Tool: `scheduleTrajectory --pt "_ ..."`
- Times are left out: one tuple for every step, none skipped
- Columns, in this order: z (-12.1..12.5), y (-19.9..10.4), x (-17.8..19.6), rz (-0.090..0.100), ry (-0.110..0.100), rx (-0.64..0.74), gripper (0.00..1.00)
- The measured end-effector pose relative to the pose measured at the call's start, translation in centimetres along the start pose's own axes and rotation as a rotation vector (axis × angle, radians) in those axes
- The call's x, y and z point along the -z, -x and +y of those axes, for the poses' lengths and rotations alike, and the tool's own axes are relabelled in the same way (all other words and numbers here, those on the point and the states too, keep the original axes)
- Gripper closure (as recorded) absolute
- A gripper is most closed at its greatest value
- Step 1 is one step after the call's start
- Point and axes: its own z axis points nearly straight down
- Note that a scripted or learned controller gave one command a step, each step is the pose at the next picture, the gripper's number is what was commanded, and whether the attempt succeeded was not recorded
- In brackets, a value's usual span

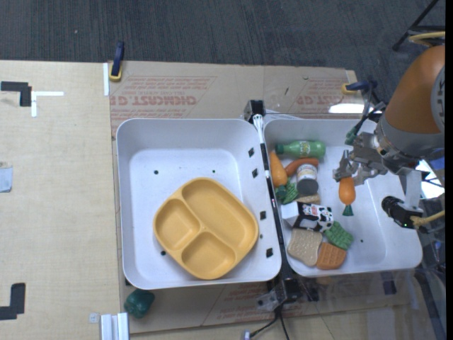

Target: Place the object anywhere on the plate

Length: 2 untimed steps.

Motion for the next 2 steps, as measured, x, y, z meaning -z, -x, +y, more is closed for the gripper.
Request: scheduleTrajectory --pt "-3.07 5.87 4.63 0.0 -0.001 -0.154 1.0" --pt "-3.07 5.85 4.63 0.0 -0.001 -0.155 0.0"
